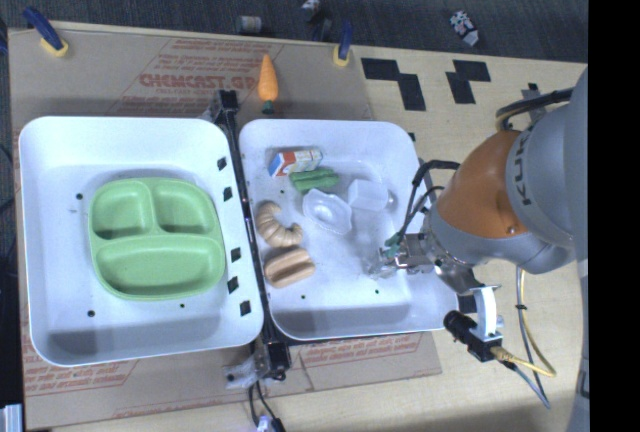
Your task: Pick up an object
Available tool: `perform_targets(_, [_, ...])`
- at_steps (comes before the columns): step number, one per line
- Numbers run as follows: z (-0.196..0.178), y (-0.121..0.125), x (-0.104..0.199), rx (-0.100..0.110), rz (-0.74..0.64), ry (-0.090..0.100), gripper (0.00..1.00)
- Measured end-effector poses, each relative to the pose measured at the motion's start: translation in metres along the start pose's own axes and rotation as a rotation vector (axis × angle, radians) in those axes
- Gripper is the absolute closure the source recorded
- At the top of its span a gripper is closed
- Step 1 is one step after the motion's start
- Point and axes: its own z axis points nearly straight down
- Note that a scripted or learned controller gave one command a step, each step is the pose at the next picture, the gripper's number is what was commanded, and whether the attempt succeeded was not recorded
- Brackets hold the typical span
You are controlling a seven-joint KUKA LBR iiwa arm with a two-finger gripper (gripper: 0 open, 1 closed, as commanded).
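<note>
The grey KUKA arm (545,185), its orange band above the wrist, reaches in from the right, its gripper (385,260) lowered at mid-frame.

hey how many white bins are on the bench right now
2. The left bin holds a green divided plate. The right bin beside it holds small food items; the gripper is at its right side.

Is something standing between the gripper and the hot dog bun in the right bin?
Nothing visible does. The gripper sits near the right bin's right wall, and only bare white floor lies between it and the hot dog bun.
</note>
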Motion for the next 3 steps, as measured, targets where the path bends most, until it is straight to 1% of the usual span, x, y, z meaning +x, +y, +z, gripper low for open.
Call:
perform_targets(2, [0.0000,-0.0001,-0.0003,-0.001,0.000,-0.001,1.00])
perform_targets(3, [0.0000,-0.0002,0.0043,0.000,-0.002,-0.002,1.00])
